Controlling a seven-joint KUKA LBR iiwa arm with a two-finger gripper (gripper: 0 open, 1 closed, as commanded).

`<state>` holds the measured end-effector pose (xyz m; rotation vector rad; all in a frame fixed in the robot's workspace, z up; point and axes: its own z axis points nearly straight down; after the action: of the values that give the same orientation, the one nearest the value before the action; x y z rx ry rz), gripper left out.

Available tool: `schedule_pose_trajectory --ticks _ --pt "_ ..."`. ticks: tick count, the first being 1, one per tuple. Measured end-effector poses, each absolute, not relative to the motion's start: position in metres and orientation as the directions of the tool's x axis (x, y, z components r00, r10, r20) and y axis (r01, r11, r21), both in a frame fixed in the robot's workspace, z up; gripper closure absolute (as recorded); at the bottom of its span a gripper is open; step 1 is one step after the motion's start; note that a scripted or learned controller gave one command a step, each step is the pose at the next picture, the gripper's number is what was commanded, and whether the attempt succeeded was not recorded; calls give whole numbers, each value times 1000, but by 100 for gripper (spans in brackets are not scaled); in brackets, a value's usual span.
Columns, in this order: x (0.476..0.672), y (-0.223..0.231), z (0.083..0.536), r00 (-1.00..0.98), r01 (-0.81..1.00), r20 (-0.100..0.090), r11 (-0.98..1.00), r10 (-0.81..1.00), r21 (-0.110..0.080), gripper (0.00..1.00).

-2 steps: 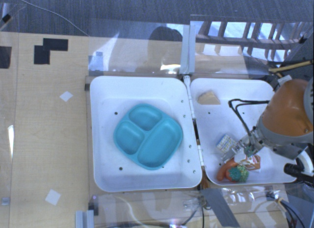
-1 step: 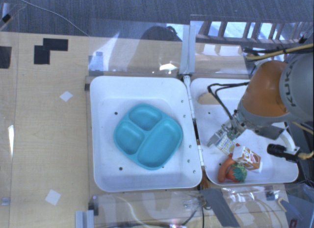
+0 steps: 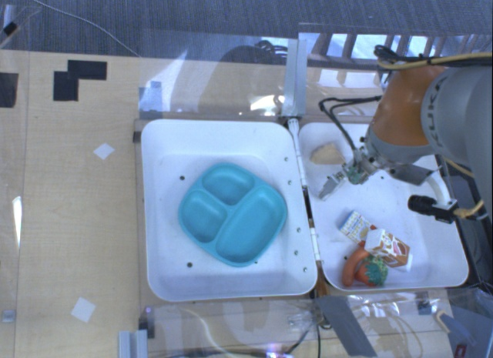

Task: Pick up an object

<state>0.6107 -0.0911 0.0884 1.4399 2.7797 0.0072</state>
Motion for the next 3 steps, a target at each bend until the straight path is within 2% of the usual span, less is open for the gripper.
schedule_pose_trajectory --ticks 1,2,3 --pt "532 -126 90 -465 885 -7 465 885 8 0" --pt "491 -150 90 -437 899 -10 437 899 11 0" --pt "535 -127 90 -588 808 -11 589 808 10 0"
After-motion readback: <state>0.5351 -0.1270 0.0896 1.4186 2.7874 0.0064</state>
